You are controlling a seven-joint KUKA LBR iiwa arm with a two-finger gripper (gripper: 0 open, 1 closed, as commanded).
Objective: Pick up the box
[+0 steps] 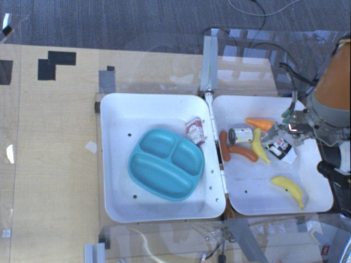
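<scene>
Two white bins [109, 163] are being shown mid-frame. A blue divided plate [166, 164] is lying in the left one. At right, the gripper [285, 133] is hanging over the box [281, 147]; its closure cannot be told.

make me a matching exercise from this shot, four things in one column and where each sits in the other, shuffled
Things:
1. blue divided plate
2. carrot
3. lone banana
4. red packet

Places:
A. right bin, near its front right corner
B. middle of the left bin
C. right bin, toward the back, beside the can
D. left bin, by the wall shared with the right bin

Pairs: 1-B, 2-C, 3-A, 4-D
</scene>
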